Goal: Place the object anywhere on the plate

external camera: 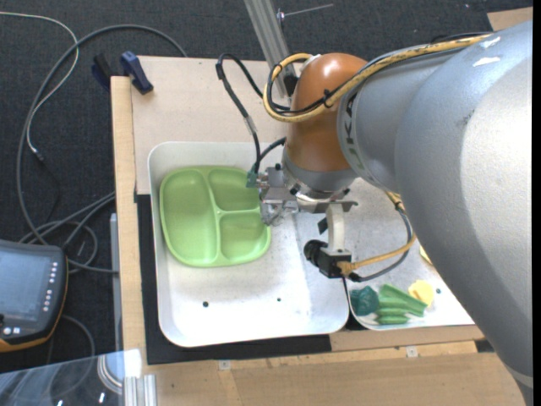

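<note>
A light green plate (211, 214) with three compartments lies in the upper part of the left white bin (228, 311). My gripper (270, 200) hangs under the orange wrist band (321, 117), right over the plate's right rim where its dividers meet. A small dark green bit (252, 178) shows at the gripper's left side; whether it is a held object I cannot tell. The arm hides most of the right bin.
In the right bin's front corner lie a dark green leafy piece (365, 299), green pod-like pieces (397, 304) and a yellow piece (421, 292). A black and yellow cable (372, 263) loops off the wrist above them. A blue clamp (135, 70) sits at the bench's far left corner.
</note>
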### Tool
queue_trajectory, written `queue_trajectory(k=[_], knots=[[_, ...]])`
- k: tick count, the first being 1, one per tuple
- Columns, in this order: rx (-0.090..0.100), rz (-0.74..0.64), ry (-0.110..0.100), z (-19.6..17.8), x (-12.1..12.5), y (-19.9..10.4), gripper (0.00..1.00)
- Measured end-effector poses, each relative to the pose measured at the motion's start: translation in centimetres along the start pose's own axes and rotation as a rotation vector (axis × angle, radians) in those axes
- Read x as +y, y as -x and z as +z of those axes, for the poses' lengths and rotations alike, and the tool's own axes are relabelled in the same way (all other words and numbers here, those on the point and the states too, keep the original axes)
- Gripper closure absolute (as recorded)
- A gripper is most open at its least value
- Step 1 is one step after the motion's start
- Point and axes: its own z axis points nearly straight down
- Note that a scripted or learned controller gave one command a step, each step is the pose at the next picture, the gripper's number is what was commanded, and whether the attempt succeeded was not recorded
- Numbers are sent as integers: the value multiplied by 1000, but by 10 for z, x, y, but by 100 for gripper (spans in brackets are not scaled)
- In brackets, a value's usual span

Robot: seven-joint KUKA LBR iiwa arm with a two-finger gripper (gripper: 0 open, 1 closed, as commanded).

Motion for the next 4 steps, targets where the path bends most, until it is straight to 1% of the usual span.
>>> queue_trajectory(k=[1,2,3,4], knots=[[0,-3,16,-96,60,-19,100],[2,-9,6,-113,37,-93,100],[-3,-2,3,-111,38,-87,0],[-5,1,-10,24,-2,-96,0]])
